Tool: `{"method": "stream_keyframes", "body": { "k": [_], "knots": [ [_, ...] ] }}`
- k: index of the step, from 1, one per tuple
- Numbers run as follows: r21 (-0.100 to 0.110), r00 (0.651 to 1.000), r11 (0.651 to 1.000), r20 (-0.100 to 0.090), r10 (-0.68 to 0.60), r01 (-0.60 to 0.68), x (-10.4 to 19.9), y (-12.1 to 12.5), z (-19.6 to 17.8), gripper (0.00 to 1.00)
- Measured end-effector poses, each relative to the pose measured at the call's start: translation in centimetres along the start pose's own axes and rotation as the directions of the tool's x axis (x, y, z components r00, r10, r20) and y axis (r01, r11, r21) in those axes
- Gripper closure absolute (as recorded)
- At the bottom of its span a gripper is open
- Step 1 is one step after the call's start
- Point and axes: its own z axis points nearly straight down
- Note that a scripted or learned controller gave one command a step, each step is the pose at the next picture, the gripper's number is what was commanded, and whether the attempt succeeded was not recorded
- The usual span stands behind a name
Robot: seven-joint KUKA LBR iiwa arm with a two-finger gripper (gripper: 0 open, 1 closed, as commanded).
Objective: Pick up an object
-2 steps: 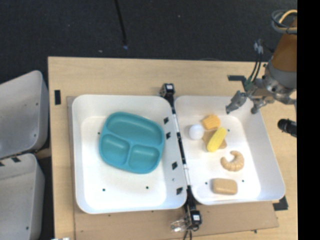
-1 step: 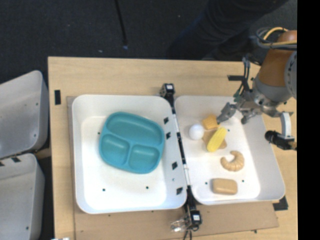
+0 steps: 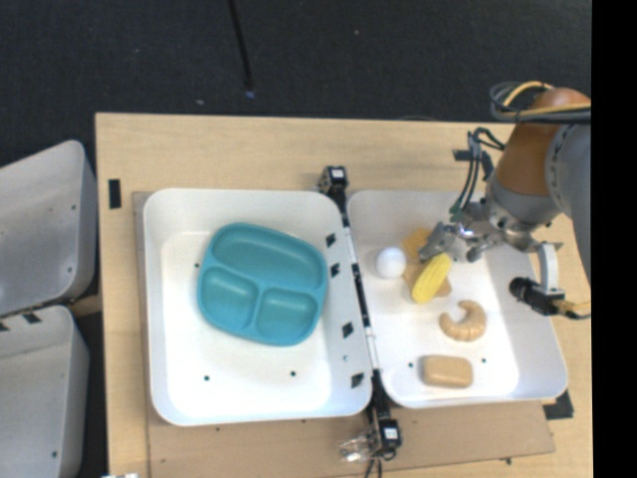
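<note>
with the gripper (image 3: pixel 445 244) low over the yellow corn (image 3: pixel 430 278) in the right bin (image 3: pixel 537 366), right of frame centre, its opening impossible to tell, we want it centred on the corn before lifting.

A robotics lab or test cell, seen from a fixed camera looking down at a slant. A plain light-wood bench (image 3: pixel 249 152) stands on a dark carpeted floor (image 3: pixel 299 38), with a black cable (image 3: pixel 237 33) trailing across that floor toward the bench's far edge. Two shallow white bins sit side by side on the bench, the left bin (image 3: pixel 159 366) and the right bin (image 3: pixel 528 366), joined along their shared edge by small black clips (image 3: pixel 333 178). An industrial robot arm (image 3: pixel 532 167), grey and orange with exposed wiring, reaches in over the bench's right edge. Pale grey panels (image 3: pixel 40 227) stand off the bench's left edge.
</note>
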Motion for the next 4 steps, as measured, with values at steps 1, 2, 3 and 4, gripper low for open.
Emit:
{"method": "stream_keyframes", "body": {
  "k": [1, 2, 3, 4],
  "knots": [
    [-0.008, 1.000, 1.000, 0.003, -0.002, 0.002, -0.1, 0.2, -1.5, 1.00],
    [-0.009, 1.000, 1.000, 0.000, -0.003, 0.003, 0.2, 0.4, -6.0, 1.00],
    [-0.007, 1.000, 1.000, 0.000, -0.001, 0.001, -0.2, 0.1, -10.4, 1.00],
    [-0.009, 1.000, 1.000, 0.001, -0.004, 0.004, -0.3, 0.1, -14.9, 1.00]
  ]
}}
